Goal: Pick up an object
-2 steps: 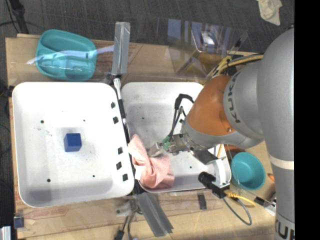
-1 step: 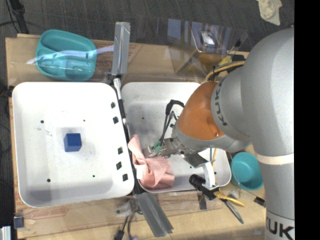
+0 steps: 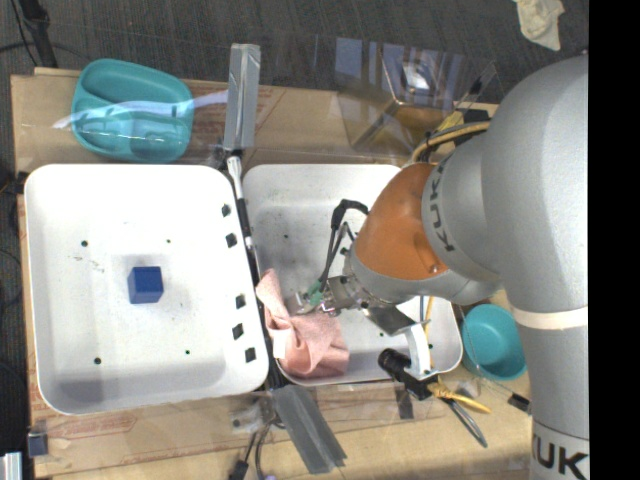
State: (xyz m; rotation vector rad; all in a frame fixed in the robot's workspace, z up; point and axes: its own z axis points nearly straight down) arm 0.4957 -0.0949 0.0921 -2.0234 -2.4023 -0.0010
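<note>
teal scoop (image 3: pixel 132 108) on bench behind left bin | teal bowl (image 3: pixel 494 340) right of right bin | crumpled rag (image 3: pixel 535 13) on floor

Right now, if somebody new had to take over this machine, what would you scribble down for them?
Gripper: low in the right bin, at the edge of the pink cloth; whether its fingers are open or shut cannot be made out.
Things: pink cloth crumpled in the right bin's near-left corner; blue cube alone in the left bin.
Done: nothing visibly lifted.
Left: secure one object, probably the cloth, and raise it.
</note>
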